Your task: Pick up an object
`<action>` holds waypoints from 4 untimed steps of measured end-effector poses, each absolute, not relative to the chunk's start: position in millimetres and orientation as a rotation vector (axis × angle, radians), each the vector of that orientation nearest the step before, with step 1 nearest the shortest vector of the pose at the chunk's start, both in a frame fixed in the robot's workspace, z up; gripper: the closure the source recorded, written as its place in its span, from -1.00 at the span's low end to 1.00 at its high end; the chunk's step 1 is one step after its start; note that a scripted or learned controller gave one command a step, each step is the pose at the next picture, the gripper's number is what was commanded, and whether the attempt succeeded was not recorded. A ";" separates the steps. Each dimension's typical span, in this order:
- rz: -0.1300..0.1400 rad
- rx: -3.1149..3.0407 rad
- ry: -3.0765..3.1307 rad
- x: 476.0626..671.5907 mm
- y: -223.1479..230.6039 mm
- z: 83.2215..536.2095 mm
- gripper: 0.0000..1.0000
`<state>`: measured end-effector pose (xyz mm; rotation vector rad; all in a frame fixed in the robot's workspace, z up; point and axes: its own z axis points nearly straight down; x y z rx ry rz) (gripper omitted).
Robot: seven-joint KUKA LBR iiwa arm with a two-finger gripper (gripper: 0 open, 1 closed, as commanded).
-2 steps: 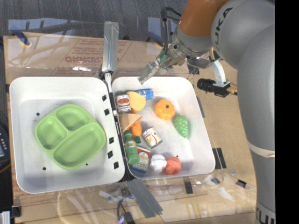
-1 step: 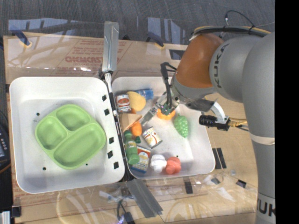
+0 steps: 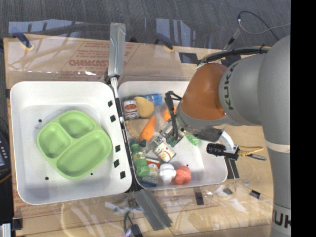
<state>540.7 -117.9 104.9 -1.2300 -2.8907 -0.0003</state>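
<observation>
My gripper [image 3: 168, 135] reaches down into the right bin [image 3: 213, 168], in the middle of a pile of toy food. Just left of it lies an orange carrot [image 3: 147, 128]. A small white and brown can [image 3: 165, 152] lies right below the gripper, close to its tip. A yellow potato [image 3: 143, 106] and a red-labelled can [image 3: 130, 109] sit at the bin's far left. Along the near wall are a white ball [image 3: 167, 172], a red ball [image 3: 183, 175] and a green bottle [image 3: 140, 165]. The wrist hides part of the bin's right side.
The left bin [image 3: 29, 95] holds a green divided plate [image 3: 74, 143]. A blue packet [image 3: 154, 98] lies at the back of the right bin. The divider [image 3: 120, 132] between the bins runs close to the pile. The arm covers the bench's right side.
</observation>
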 end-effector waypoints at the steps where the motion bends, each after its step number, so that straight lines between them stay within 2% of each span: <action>1: 0.002 -1.079 -2.954 561.6 -102.8 92.8 -1.00; 2: 0.000 -0.811 -3.038 589.5 -107.6 126.8 -1.00; 3: 0.000 -0.630 -3.096 603.1 -96.8 101.7 -1.00; 4: 0.001 -0.627 -3.111 606.7 -97.3 115.7 1.00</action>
